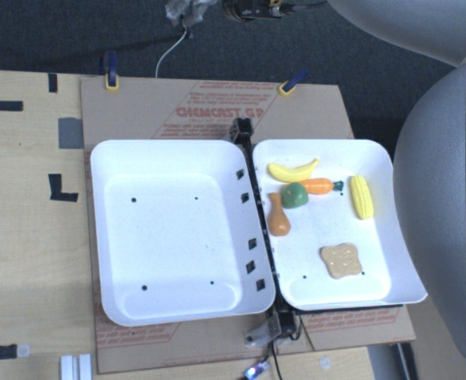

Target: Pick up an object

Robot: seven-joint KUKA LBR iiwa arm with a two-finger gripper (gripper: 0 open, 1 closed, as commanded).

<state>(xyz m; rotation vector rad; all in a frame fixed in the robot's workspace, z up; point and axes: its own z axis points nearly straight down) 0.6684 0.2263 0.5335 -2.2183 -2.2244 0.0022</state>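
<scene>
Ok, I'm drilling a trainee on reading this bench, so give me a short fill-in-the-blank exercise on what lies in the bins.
1. All the toy foods lie in the ____ bin.
2. The banana and the corn cob share the colour ____.
3. The item lying nearest the camera is the ____, apart from the others.
4. The green ball lies between the chicken drumstick and the ____.

Missing words: right; yellow; toast; carrot
</scene>
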